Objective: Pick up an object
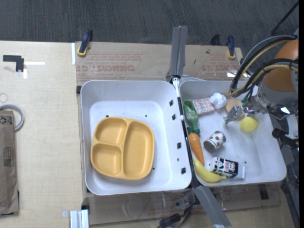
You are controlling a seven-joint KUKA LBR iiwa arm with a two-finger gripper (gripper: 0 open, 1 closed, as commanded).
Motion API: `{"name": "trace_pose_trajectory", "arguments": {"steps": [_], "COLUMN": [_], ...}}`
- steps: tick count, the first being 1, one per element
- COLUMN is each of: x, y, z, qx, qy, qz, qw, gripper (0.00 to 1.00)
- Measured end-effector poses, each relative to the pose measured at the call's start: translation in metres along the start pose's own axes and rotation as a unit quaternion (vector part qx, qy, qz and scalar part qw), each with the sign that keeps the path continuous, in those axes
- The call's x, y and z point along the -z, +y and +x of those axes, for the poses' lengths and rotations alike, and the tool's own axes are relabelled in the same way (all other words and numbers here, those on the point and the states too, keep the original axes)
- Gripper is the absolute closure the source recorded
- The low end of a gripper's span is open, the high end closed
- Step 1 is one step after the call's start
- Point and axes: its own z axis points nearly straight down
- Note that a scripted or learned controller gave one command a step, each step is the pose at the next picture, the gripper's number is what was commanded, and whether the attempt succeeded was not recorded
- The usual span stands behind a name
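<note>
The right bin [266, 172] holds several objects. A yellow ball [249, 124] lies near its middle right, and my gripper [233, 116] hovers just left of it, above the bin floor. A tan round piece [232, 103] sits right behind the gripper. A white crumpled lump [218, 99] and a pink-and-white packet [204, 105] lie at the back. A green pouch [191, 116] and a carrot [196, 146] run along the left wall. A spotted can [215, 140], a banana [207, 173] and a black-and-white carton [228, 167] lie toward the front.
The left bin [90, 127] holds a yellow divided plate [123, 147]. A grey divider bar [178, 51] stands behind where the bins meet. Cables and the orange-banded arm [280, 75] crowd the right bin's far right corner. A brown bag [7, 160] lies at the bench's left.
</note>
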Motion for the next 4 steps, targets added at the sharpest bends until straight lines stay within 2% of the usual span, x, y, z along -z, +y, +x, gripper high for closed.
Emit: {"name": "trace_pose_trajectory", "arguments": {"steps": [1,2,4], "x": [0.032,0.002,0.001], "y": [0.004,-0.007,-0.007], "z": [-0.014,-0.002,-0.001], "qx": [-0.109,-0.195,-0.167], "qy": [0.003,0.007,0.004], "qz": [0.000,-0.002,0.001], "qw": [0.9940,0.9808,0.9859], "gripper": [0.00,0.00,0.00]}}
